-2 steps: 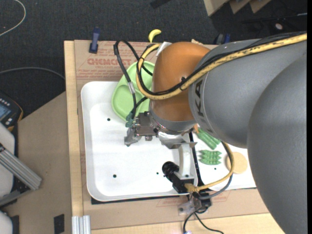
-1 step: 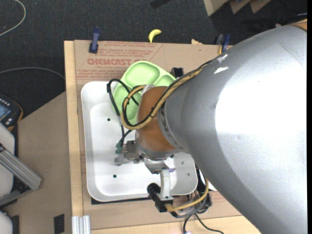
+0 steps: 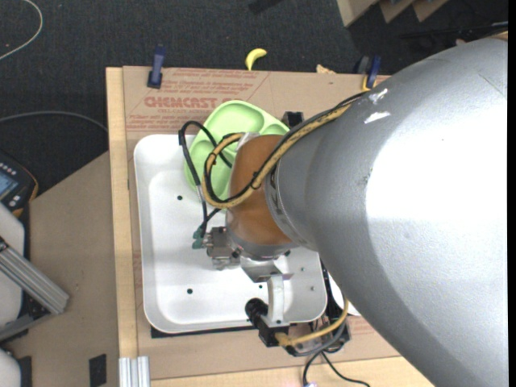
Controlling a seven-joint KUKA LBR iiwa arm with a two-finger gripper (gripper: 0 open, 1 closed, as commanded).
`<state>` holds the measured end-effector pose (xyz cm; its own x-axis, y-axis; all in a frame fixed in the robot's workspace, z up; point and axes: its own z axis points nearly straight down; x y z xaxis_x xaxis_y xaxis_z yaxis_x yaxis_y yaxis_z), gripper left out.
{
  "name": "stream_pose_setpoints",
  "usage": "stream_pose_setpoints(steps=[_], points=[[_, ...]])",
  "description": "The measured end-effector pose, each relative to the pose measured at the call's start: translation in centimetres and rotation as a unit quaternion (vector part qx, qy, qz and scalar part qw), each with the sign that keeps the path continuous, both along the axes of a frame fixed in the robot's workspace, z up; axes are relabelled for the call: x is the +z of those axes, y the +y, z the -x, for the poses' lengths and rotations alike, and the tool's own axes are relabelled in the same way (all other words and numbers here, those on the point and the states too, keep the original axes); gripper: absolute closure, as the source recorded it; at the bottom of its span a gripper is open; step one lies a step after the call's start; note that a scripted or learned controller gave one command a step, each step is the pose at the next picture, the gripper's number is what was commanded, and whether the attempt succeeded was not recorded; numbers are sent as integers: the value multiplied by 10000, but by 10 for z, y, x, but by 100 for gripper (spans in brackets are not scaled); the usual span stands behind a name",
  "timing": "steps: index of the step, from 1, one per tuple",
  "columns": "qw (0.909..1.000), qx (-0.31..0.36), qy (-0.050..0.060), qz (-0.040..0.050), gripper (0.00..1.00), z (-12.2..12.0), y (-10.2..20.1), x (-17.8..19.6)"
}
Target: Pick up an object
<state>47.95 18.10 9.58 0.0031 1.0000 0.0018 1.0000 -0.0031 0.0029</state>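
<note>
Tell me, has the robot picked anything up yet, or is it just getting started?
Nothing looks picked up yet. The arm has reached over the left white bin, its wrist low above the floor. A green bowl-like thing lies at the bin's far end, partly behind the arm. Its body hides the gripper, so grasping and lifting look left to do.

Arm (image 3: 403,200) reaches in from right, over the left bin (image 3: 161,240). Bowl (image 3: 234,127) at bin's far rim, partly behind the wrist. Bin sits on cardboard sheet (image 3: 193,95); clamp (image 3: 156,67) at its far-left edge.
</note>
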Motion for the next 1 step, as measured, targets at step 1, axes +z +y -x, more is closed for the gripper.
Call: stream_pose_setpoints(steps=[1], points=[[10000,3,-53,12,100,-103,-32,57]])
